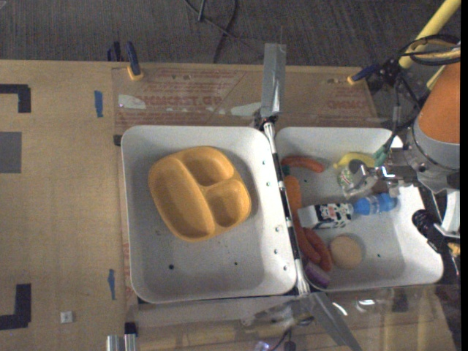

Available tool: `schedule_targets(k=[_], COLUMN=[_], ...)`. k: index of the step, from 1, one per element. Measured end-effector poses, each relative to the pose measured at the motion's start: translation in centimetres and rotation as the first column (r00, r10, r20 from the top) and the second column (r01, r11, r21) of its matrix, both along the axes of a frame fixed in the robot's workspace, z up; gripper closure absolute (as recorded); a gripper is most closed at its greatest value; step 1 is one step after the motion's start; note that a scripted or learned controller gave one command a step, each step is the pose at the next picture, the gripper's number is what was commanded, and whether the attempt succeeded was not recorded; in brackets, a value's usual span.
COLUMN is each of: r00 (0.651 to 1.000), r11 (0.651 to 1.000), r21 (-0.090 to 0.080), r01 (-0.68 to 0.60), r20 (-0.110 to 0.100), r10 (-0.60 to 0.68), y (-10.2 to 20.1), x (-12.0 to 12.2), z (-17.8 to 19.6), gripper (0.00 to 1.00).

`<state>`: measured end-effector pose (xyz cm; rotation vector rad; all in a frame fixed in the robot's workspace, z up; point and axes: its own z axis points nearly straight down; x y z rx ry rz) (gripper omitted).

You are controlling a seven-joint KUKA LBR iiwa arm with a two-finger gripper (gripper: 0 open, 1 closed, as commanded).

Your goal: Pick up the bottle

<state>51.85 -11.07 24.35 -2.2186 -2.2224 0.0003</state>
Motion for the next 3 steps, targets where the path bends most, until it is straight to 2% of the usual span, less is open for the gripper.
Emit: schedule_targets(k=[1, 2, 3], r00=[1.000, 0.999, 0.992], r11=[1.000, 1.000, 0.992], r21=[-0.002, -0.004, -0.002], r01=[0.014, 0.025, -0.126], r20=[0.003, 0.023, 0.004], r10=[-0.014, -0.024, 0.126], y=[-8.2, -10.1, -8.1], x=[2.2, 4.9, 7.3], z=[-4.9, -13.6, -1.9], gripper=[0.00, 0.00, 0.00])
